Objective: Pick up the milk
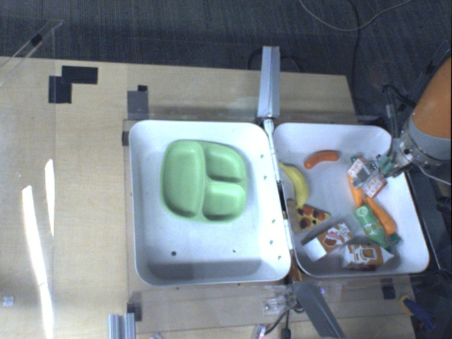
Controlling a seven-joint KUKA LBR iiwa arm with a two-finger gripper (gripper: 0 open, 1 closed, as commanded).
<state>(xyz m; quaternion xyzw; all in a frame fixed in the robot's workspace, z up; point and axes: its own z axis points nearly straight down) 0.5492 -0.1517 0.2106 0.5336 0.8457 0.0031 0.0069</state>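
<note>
The milk carton (366,175), small and white with red and orange print, hangs tilted over the right side of the right bin (332,136). My gripper (383,167) reaches in from the right edge and is shut on the carton's right end, its dark fingers (389,162) pinching it. The arm's orange band (434,104) shows above the wrist. Just below the carton lie an orange carrot (380,215) and a green bottle (370,224).
The right bin also holds a sausage (321,159), a banana (297,183), a pizza slice (311,218) and two brown-and-white cartons (332,237) (364,255) near the front. The left bin (148,189) holds a green sectioned plate (203,179). A metal post (269,83) stands between the bins.
</note>
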